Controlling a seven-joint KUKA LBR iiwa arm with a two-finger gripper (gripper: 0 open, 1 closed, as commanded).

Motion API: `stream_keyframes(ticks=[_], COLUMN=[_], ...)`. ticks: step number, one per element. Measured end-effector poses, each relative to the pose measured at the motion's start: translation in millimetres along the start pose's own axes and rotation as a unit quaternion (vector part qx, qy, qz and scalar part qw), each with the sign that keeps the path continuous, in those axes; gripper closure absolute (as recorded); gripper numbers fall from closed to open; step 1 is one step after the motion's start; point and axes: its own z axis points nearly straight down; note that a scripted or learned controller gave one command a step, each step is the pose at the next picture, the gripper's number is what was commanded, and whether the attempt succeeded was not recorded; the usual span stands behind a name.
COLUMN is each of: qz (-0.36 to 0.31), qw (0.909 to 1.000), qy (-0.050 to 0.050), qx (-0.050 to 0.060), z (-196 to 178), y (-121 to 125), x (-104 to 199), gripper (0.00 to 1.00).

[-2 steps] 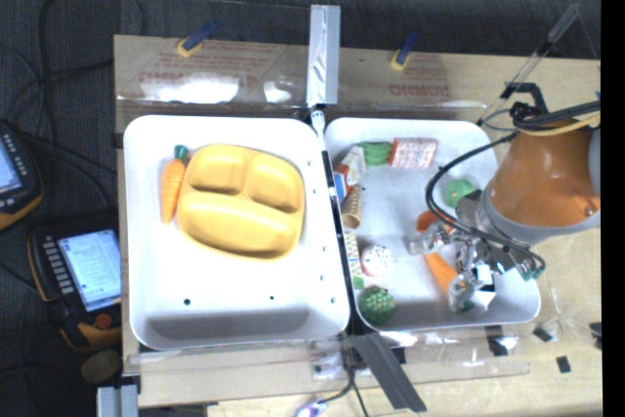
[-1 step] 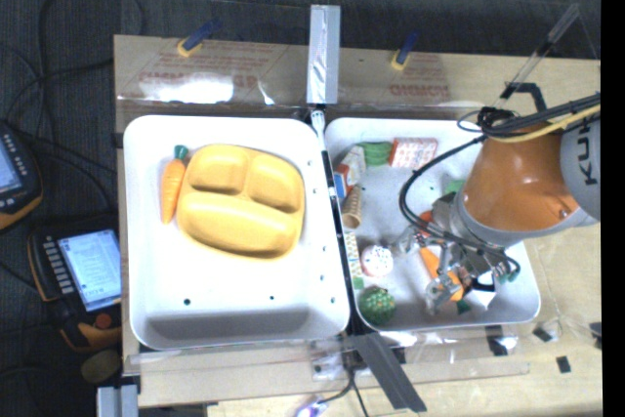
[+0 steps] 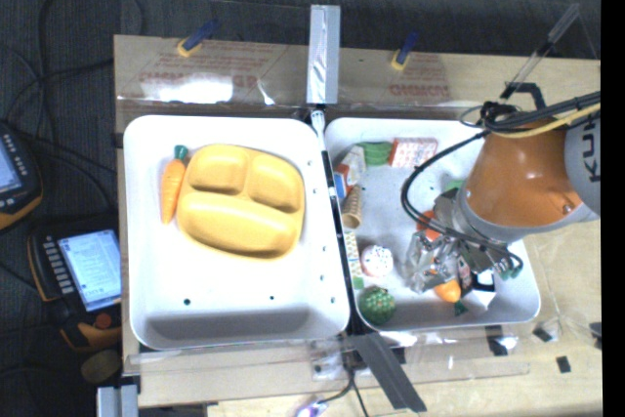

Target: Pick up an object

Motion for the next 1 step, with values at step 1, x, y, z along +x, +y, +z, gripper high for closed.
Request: stream_keyframes(ticks=[1], qz=[0.051], qw=[0.9987], qy=[0.003], qx=[-0.003], z=[10.4], y=[0.0], x=[-84.4], gripper=[1.0])
